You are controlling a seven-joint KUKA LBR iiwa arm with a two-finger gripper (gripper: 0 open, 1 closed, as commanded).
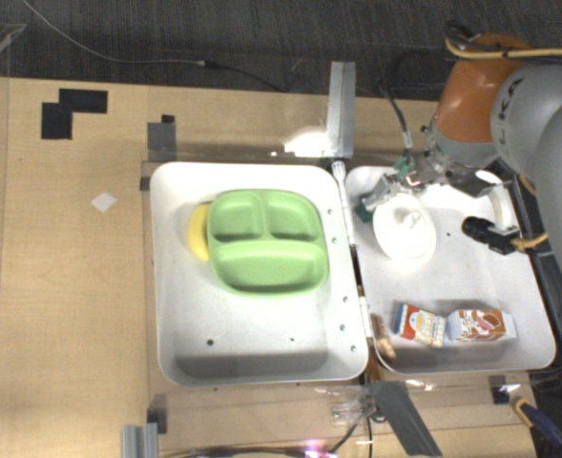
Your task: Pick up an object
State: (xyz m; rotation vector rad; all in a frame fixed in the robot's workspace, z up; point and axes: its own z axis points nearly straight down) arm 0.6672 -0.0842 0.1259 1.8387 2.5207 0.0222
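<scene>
Carton (449, 325): lies flat on its side along the near wall of the right bin (538, 346), orange and white print facing up. It looks light and fairly stiff, though thin card may dent under a hard squeeze. A grip across its short width, near the middle, seems the safest hold.

Green plate (265, 239): a divided tray resting in the middle of the left bin (252, 361), with three compartments facing up. It is probably rigid, smooth plastic, broad and shallow, so only a rim pinch would serve and it could slip.

Yellow object (197, 232): tucked against the left edge of the green plate and partly under it. What it is cannot be told, and little of it is free to grasp.

White cup (404, 229): sits in the far half of the right bin, just below the gripper (402, 181). It looks light, hard and rounded; taking it by the rim or wall would be the likely choice, with some risk of it rolling away.

Jaws: low over the far corner of the right bin, touching or just beside the white cup. How far apart they stand cannot be told, and nothing is visibly held between them.

Tabletop (61, 284): pale wood, carrying both bins side by side.
</scene>
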